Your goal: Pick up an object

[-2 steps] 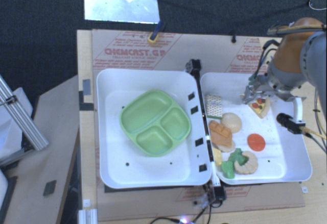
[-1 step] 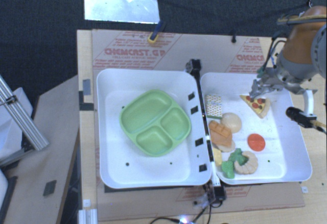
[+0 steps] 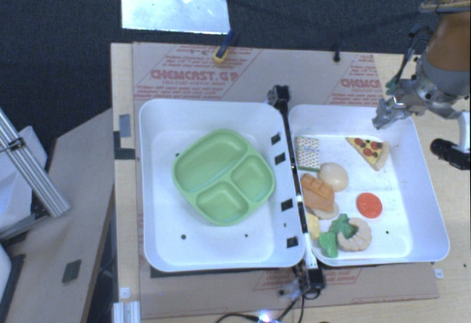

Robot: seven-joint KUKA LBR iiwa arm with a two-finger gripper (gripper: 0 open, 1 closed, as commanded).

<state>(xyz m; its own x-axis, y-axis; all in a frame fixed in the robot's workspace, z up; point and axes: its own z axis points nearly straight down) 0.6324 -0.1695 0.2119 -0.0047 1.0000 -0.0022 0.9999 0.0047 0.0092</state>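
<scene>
Toy food (image 3: 335, 204) in rt bin (image 3: 423, 167)

"CHEMCAST GP" in red, repeated on brown sheet (image 3: 191, 73) under bins

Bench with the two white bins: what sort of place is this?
Probably a robot test lab. A robot arm reaches over two bins; one holds a green tray, the other toy food like a pizza slice.
</scene>
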